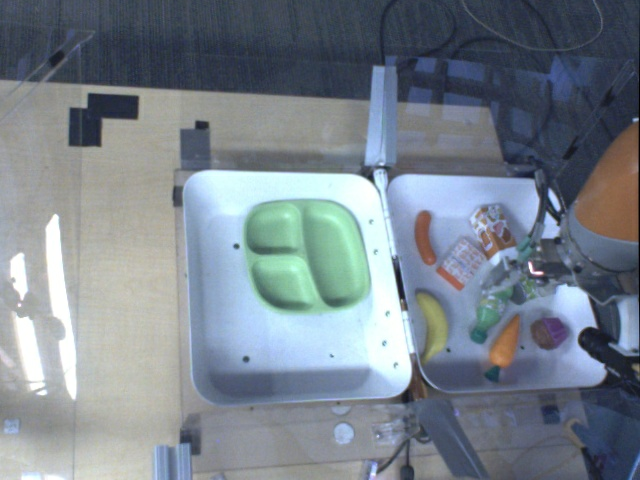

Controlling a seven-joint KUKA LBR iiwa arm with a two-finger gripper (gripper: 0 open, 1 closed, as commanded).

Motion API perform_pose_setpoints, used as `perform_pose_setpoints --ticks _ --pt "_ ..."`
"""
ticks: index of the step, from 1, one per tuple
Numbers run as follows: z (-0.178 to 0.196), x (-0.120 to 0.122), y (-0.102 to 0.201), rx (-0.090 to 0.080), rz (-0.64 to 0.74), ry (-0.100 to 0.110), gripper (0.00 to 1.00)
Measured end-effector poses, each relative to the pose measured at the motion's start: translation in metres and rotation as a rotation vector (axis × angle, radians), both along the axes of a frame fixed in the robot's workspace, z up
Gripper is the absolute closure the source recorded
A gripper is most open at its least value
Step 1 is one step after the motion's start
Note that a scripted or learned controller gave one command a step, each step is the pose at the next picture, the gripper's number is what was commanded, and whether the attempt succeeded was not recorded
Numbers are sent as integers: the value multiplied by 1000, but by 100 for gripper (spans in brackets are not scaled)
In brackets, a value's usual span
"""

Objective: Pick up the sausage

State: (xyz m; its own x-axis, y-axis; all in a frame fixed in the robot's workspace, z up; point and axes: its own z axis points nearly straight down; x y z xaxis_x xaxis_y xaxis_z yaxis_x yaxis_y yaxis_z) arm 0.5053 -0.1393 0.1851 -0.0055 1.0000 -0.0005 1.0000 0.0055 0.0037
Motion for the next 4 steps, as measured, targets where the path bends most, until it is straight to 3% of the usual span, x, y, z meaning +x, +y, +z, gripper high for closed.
perform_pose_setpoints --ticks 1,2,3,4 --pt "88 106 1 -4 333 -6 0" --pt "100 108 2 -7 336 -16 100" --pt "2 165 15 -2 395 -2 100" --pt "-56 165 45 -3 616 -3 100"
